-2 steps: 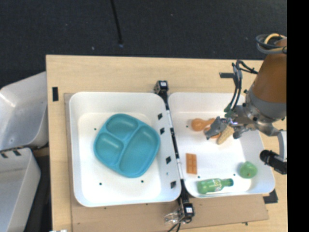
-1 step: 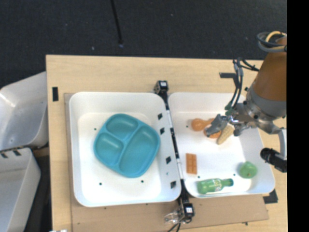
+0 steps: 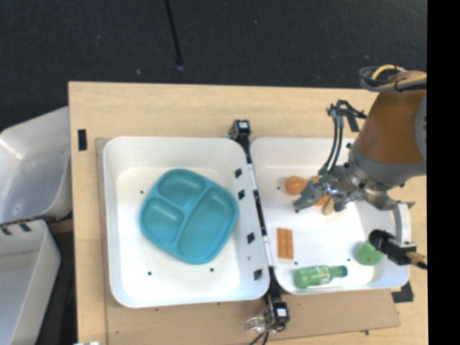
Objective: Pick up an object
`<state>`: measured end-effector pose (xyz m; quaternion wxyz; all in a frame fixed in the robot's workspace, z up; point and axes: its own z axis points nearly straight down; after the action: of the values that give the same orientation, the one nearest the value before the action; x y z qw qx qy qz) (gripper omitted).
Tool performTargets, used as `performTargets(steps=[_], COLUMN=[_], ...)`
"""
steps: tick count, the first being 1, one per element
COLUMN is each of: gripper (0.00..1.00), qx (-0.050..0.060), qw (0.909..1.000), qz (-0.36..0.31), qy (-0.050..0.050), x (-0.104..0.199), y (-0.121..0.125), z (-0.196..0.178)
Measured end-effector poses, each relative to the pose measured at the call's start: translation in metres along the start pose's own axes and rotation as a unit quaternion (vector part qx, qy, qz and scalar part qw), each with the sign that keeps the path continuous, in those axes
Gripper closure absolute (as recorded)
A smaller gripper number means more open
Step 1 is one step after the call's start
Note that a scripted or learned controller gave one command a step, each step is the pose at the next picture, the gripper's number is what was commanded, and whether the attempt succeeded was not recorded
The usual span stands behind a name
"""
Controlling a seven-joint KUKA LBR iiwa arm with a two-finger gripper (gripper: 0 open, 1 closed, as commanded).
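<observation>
My gripper (image 3: pixel 321 195) hangs low over the back middle of the right bin (image 3: pixel 316 157), its dark fingers spread apart. An orange rounded object (image 3: pixel 294 185) lies just left of the fingers, and a small orange piece (image 3: pixel 327 205) shows right under them. Nothing is visibly clamped between the fingers. An orange rectangular block (image 3: pixel 285 243) lies on the bin floor toward the front left. A green bottle (image 3: pixel 320 275) lies on its side along the front wall. A small green round object (image 3: pixel 368 254) sits at the front right.
The left bin (image 3: pixel 122 171) holds a blue sectioned plate (image 3: pixel 189 215). A divider with black clips (image 3: pixel 253 207) separates the two bins. The arm's orange band and grey body (image 3: pixel 392 131) cover the right bin's back right corner. A black fitting (image 3: pixel 388 244) sticks out near the green round object.
</observation>
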<state>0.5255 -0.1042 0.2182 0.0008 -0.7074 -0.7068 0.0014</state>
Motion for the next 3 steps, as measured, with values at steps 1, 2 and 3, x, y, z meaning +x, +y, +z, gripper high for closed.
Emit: performTargets(steps=[1,2,3], gripper=[0.0,0.0,1.0], qx=[0.0,0.001,-0.003], qw=[1.0,1.0,1.0], qz=[0.0,0.001,0.004], qy=[0.0,0.0,0.001], x=[-0.01,-0.01,-0.01], y=[0.001,0.001,0.003], z=[0.046,0.11,0.095])
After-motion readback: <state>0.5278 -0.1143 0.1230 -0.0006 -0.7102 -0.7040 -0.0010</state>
